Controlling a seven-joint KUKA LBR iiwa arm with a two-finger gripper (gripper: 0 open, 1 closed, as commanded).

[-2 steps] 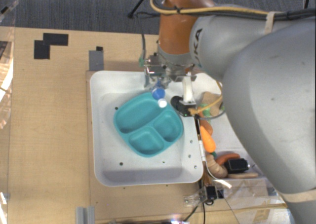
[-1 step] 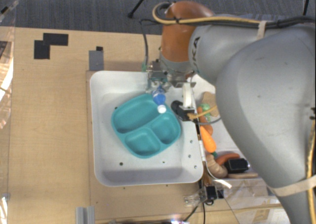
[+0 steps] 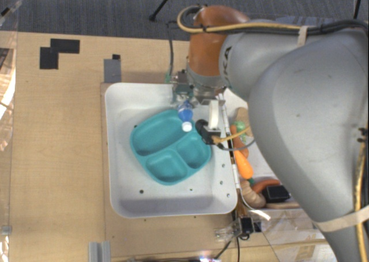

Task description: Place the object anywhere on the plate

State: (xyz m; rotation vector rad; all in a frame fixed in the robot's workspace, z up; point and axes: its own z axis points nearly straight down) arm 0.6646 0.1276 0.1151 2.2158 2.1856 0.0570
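We read the teal three-compartment plastic plate (image 3: 170,148) in the left white bin (image 3: 124,197) as lying just below-left of the gripper (image 3: 185,118). A small blue-and-white object (image 3: 185,118) sits under the gripper, at the plate's upper rim — whether it is clasped, we cannot tell. Rightward lies an orange carrot-shaped toy (image 3: 244,165), clear of the path.

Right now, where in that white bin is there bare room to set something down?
Bare floor lies between the teal divided plastic plate and the shallow white bin's left wall, and along its near edge. It is crowded near the pincer and among the orange carrot toy pile.
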